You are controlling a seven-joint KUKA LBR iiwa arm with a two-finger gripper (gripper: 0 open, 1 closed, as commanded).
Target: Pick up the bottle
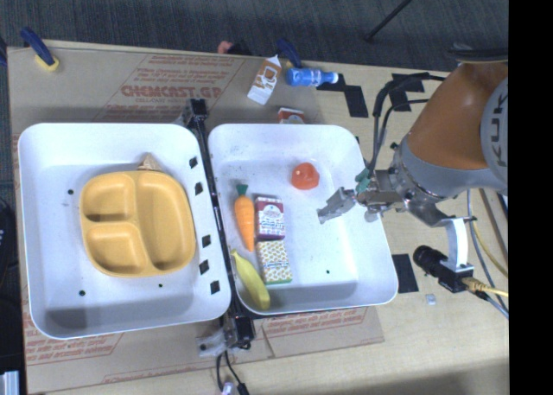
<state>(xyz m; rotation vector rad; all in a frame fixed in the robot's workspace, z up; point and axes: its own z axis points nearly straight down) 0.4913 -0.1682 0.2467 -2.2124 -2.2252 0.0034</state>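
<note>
Farthest left of the jaws [333,208], in the left shallow white plastic bin [34,212], lies a yellow three-compartment plastic tray [136,220]. Nearer them, in the right white bin [367,251], an orange toy carrot [245,219] lies beside a maroon carton [270,217], with a patterned yellow-green box [274,260] and a yellow toy banana [251,282] below those. A small round orange-red fruit [304,176] sits just up and left of the jaws. These hang over the right bin's floor, and whether they are open or closed I cannot tell; nothing shows between them. Well above them, outside both bins on the counter [130,82], a small blue plastic bottle [309,78] lies on its side, with a white-and-brown carton [264,79] just to its left.
</note>
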